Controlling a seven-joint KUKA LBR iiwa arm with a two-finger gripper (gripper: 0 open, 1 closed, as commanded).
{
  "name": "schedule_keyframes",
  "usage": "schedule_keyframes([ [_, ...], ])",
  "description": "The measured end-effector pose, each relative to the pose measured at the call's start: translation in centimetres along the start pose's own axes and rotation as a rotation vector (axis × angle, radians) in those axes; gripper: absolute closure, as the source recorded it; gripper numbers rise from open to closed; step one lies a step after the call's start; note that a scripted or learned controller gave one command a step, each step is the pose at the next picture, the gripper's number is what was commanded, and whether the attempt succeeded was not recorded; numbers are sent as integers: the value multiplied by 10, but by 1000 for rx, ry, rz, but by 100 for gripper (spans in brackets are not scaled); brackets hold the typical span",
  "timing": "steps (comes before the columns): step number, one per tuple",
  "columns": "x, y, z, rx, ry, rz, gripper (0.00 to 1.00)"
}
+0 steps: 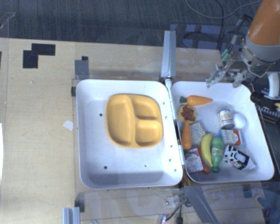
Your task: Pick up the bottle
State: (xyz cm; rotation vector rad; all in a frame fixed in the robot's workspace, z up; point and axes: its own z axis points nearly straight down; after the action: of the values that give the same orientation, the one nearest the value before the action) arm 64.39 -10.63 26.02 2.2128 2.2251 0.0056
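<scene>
A: Okay, where's the target?

B: The small green plastic bottle (216,153) lies in the right-hand shallow white bin (257,125), near its front edge, neck toward the front. A yellow toy banana (205,148) lies just beside it on the left, and a black-and-white printed carton (235,157) just beside it on the right.

A: And your gripper?

B: My gripper (225,76) hangs above the back rim of that same bin, well apart from the bottle. Fingers are spread, nothing between them.

A: Other stuff in that bin?

B: An orange toy carrot (199,100) at the back, a small metal can with a label (226,118) near the right wall with a white round ball (239,121) touching it, and a red-and-white packet (230,136) in front of the can. More small toy food along the left wall, too cluttered to tell apart.

A: Left bin?

B: The left-hand shallow white bin (91,167) holds a yellow plastic divided tray (133,120), sitting around the middle, toward the back. Both bins sit side by side on the light wooden bench (32,139).
</scene>
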Motion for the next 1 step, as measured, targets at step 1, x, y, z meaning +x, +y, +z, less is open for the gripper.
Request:
schedule_keyframes([
  [1, 16, 26, -39, -1, 0, 155, 0],
])
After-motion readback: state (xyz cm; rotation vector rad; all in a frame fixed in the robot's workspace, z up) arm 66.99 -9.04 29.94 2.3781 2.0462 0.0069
